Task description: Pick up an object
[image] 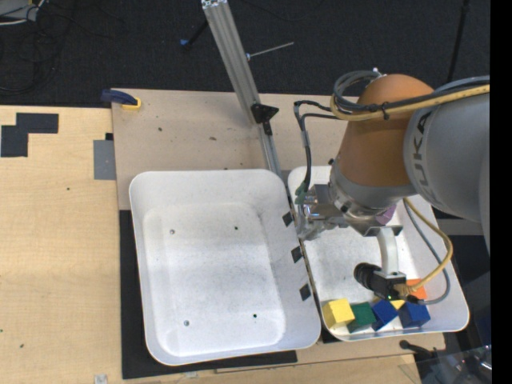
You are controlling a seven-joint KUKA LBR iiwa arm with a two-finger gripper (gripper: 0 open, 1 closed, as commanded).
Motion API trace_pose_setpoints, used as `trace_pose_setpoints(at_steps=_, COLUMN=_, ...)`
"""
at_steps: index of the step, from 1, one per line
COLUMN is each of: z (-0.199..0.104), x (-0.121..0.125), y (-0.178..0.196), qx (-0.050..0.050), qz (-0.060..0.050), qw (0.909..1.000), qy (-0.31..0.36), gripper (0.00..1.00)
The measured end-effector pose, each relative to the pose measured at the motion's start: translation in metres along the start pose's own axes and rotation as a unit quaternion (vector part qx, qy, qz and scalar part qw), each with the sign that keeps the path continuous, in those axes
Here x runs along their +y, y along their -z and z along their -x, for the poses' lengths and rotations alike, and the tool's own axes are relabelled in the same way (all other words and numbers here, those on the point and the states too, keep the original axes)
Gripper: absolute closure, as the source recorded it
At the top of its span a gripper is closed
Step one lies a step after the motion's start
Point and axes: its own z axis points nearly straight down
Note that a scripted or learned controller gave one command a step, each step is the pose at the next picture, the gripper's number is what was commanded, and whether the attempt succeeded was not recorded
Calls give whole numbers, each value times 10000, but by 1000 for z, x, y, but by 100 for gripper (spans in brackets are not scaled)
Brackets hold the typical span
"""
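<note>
The candidates for picking are small coloured blocks bunched against the near rim of the right bin (458, 317). A yellow block (338, 310) sits at the left end, a green block (362, 317) touches it, and then come two blue blocks (385, 314) (414, 314). Smaller orange and yellow bits lie just behind them. They look like hard, matt cubes with crisp edges, light and easy to pinch. My guess is that, packed side by side against the wall, they leave little room to get around any one of them. The yellow one at the open end seems the easiest.

The gripper (314, 213) hangs under the bulky wrist over the far-left part of that bin, close to the wall it shares with the left bin (208, 262). It is well apart from the blocks. The wrist hides it from where I stand, so I cannot tell whether it is open or closed, and I see nothing carried in it. I'd judge the pick not yet made.

A slanted aluminium rail (236, 62) rises behind the bins.
</note>
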Motion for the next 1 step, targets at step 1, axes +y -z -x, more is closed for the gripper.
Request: trace_pose_setpoints(at_steps=1, z=-53, x=2, y=-17, qx=-3, qz=-20, qw=10000, qy=0, gripper=100)
